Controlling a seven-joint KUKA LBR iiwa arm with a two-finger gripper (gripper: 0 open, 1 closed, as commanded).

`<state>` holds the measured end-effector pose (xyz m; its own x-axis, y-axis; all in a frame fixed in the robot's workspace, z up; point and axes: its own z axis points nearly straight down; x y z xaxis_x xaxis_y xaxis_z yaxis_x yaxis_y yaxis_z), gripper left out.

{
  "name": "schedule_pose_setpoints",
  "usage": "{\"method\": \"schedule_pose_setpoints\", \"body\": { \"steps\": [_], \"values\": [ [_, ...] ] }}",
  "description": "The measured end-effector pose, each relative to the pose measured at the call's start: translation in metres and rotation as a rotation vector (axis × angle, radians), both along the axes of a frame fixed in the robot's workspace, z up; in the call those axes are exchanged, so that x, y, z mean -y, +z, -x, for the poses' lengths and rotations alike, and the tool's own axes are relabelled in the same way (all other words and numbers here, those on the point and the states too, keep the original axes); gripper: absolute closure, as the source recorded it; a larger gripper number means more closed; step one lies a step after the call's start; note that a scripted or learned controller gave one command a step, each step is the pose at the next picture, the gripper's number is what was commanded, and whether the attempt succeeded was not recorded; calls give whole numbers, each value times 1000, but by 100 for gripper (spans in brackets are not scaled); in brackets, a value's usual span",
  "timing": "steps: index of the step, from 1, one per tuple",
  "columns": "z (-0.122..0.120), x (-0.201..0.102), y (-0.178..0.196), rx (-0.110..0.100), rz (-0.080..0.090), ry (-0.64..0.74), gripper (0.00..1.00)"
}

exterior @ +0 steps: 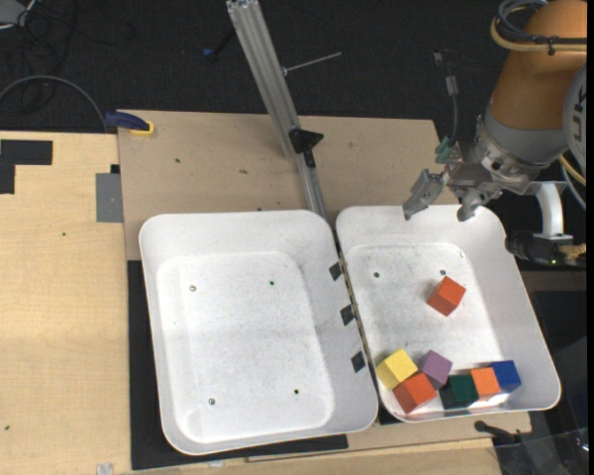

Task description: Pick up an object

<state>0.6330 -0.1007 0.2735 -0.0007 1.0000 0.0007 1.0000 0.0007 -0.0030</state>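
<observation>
My gripper [443, 204] hangs over the far edge of the right bin [515, 265], open, with nothing between its two fingers. An orange-red cube [445, 295] lies alone in the middle of that bin, below and in front of the gripper. Along the bin's near edge sits a cluster: a yellow cube [398, 366], a purple cube [436, 366], a red cube [414, 392], a green cube [458, 391], an orange cube [486, 380] and a blue cube [506, 374].
The left bin [168, 265] sits beside the right one, joined by black clips [346, 315]. A slanted aluminium rail [272, 87] rises behind the bins. The arm's orange band [540, 77] stands at the upper right.
</observation>
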Motion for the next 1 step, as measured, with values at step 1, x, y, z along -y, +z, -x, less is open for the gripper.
{"method": "schedule_pose_setpoints", "body": {
  "steps": [1],
  "values": [
    [0, 0, 0, 0, 0, 0, 0]
  ]
}}
